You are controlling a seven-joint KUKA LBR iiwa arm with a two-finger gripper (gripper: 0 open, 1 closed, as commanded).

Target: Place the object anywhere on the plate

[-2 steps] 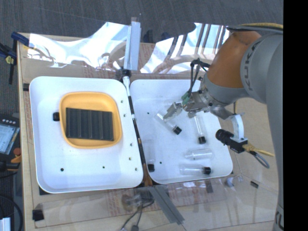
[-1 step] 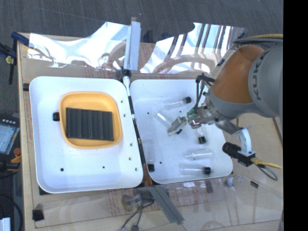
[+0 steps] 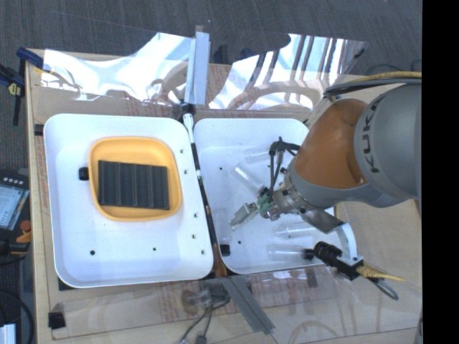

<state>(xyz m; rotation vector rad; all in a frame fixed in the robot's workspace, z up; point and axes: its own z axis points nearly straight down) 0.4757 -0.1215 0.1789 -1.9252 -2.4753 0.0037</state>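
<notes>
A yellow plate (image 3: 132, 151) with rounded corners lies in the left bin (image 3: 64, 228). A black ridged rectangular block (image 3: 134, 183) rests flat on it, covering most of its middle. My gripper (image 3: 244, 214) hangs low over the middle of the right bin (image 3: 229, 138), well apart from the plate and the block. It points toward the divider between the bins. The grey arm with its orange band comes in from the right and hides the right part of that bin.
A small black piece (image 3: 84, 173) sits just off the plate's left edge. Several faint clear tube-like shapes (image 3: 244, 172) lie in the right bin around the gripper. A small black bit (image 3: 224, 249) sits at that bin's front left corner. Crumpled foil (image 3: 136, 70) lies behind both bins.
</notes>
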